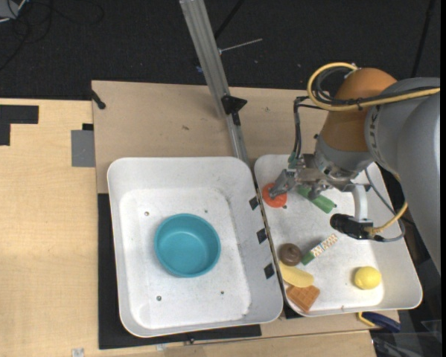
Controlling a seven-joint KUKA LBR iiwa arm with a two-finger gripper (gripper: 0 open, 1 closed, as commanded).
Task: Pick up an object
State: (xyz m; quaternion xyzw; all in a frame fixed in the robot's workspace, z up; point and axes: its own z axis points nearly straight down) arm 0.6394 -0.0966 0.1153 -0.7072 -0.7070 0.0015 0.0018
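My gripper [285, 184] hangs low over the far left corner of the right bin [401, 292]. A small red-orange object [272, 196] lies right at its tip, by the bin's left wall, and the view does not show whether it is gripped. A green object [320, 201] lies just right of the gripper. Nearer the front of this bin are a brown round piece [290, 254], a small pale striped stick [325, 245], a yellow banana-like piece [298, 277], an orange waffle-like piece [303, 297] and a yellow ball [367, 277].
The left bin [133, 177] holds a teal bowl [187, 245] near its middle. A slanted metal rail [211, 58] rises behind the bins, ending near the right bin's far left corner. The arm's grey and orange body covers the right bin's far right side.
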